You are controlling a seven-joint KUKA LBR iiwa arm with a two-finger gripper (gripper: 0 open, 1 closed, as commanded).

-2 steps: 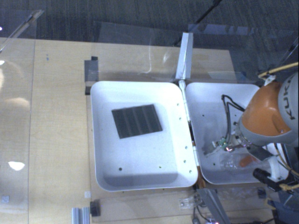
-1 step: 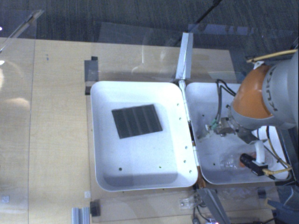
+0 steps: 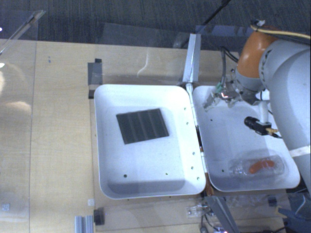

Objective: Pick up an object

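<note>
Tool [image 3: 221,93] hangs low over far corner of right bin [image 3: 226,140], close to the wall shared with left bin [image 3: 146,164]. Wide or narrow: cannot tell, too small and blurred. Nothing seen in its grip.

Arm [image 3: 286,96] comes in from view's right, over right bin. One arm only, so no choice of reach.

Desk [image 3: 53,144]: pale wood, both bins side by side on it.

Left bin holds one pad [image 3: 142,125]: dark grey, flat, rectangular, ribbed lengthwise, slightly skewed to the bin walls. Lies well apart from tool, across the dividing wall.

Right bin holds one bottle [image 3: 240,168], or something like it: clear plastic, lying on its side, an orange patch [image 3: 261,166] inside or on it. Sits near the bin's front wall, toward view's right.

Key relation: bottle is in the same bin as tool, so the nearer candidate. It lies toward the view's bottom and a little right of tool, well apart. Long axis runs left to right across the view, roughly along the front wall.

Judgement: tool would close best across the short axis. Clear, rounded plastic may slip or roll; flat pad offers little edge to catch.
</note>
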